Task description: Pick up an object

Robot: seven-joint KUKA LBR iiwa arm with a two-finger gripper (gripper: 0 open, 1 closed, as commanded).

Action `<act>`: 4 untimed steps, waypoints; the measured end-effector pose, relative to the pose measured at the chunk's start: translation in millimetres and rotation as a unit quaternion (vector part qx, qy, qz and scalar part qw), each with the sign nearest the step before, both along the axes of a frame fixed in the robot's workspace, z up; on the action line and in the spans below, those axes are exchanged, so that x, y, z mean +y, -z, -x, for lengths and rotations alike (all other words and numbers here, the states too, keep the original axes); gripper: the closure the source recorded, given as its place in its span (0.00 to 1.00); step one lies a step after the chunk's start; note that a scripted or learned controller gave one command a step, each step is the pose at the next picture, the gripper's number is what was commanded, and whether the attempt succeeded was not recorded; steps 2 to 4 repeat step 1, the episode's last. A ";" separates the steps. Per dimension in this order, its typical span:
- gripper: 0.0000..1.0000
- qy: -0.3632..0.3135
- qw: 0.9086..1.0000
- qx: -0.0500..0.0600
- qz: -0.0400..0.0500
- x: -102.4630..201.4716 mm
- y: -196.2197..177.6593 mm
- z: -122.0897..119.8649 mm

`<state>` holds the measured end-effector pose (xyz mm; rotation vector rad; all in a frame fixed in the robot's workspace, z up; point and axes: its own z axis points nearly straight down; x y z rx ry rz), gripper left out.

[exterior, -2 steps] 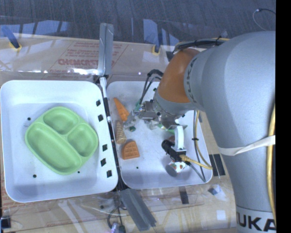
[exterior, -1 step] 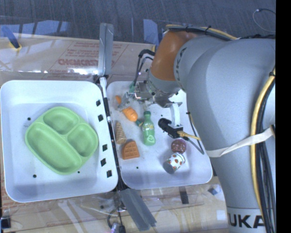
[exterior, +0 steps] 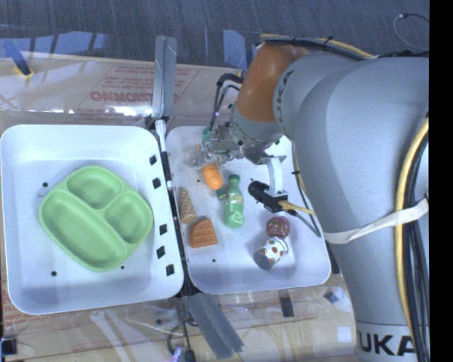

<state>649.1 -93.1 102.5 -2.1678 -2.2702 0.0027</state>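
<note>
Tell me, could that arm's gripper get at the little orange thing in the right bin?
Probably yes. The gripper hangs just above the orange thing, with open space around it; the green bottle lies slightly to one side.

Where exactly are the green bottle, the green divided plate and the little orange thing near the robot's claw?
green bottle (exterior: pixel 233 202), camera view, middle of its body.
green divided plate (exterior: pixel 64 221), camera view, its large compartment.
orange thing (exterior: pixel 211 176), camera view, its centre.
</note>
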 end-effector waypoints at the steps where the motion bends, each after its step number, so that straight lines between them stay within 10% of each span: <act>1: 1.00 0.031 1.000 -0.001 0.000 40.5 -90.3 -7.8; 4: 1.00 0.031 1.000 -0.001 0.000 40.5 -90.3 -7.8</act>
